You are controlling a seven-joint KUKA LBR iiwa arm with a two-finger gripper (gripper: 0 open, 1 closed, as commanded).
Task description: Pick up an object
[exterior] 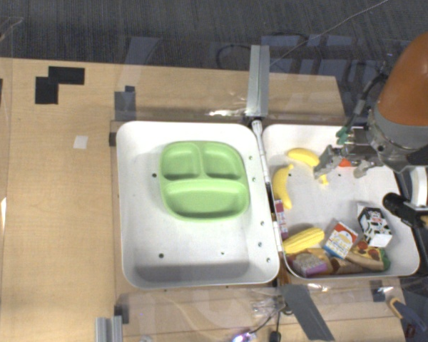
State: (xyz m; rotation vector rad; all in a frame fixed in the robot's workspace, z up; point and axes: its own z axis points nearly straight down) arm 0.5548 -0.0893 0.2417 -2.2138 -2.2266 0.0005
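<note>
My gripper [342, 165] hangs over the upper part of the right bin [406, 191], its two fingers spread apart and nothing held between them. A yellow banana [303, 157] lies just left of the left fingertip [322, 167], touching or nearly touching it. A second banana [280, 188] lies lower, near the bin's left wall. Along the front of that bin sit a corn cob [303, 239], a small white and blue carton [339, 241], a black and white carton [374, 225], a pizza slice [364, 257] and a purple item [312, 263].
The left bin [139, 212] holds a green divided plate [202, 179]. A metal divider [257, 84] runs between the bins at the back. The arm's orange band [414, 77] looms over the right bin's far right corner.
</note>
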